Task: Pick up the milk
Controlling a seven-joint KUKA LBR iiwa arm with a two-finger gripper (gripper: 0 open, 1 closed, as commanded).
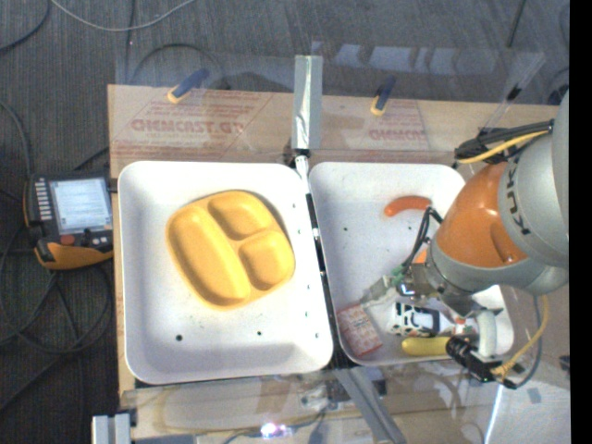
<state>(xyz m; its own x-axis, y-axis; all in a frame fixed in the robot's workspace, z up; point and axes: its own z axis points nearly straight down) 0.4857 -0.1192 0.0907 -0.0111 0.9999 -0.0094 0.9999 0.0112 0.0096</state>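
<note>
The milk (415, 319) looks like a small white carton with dark blue print, lying near the front of the right bin (347, 206). My gripper (404, 288) hangs right over it, just behind and above the carton, under the orange-banded wrist. The arm's bulk covers part of the carton. I cannot make out whether anything sits between the gripper's tips.
A yellow banana-shaped piece (424, 347) lies in front of the milk, a pinkish packet (357, 329) to its left, and an orange sausage-shaped piece (407, 206) at the bin's back. The left bin (148, 340) holds a yellow divided plate (231, 246).
</note>
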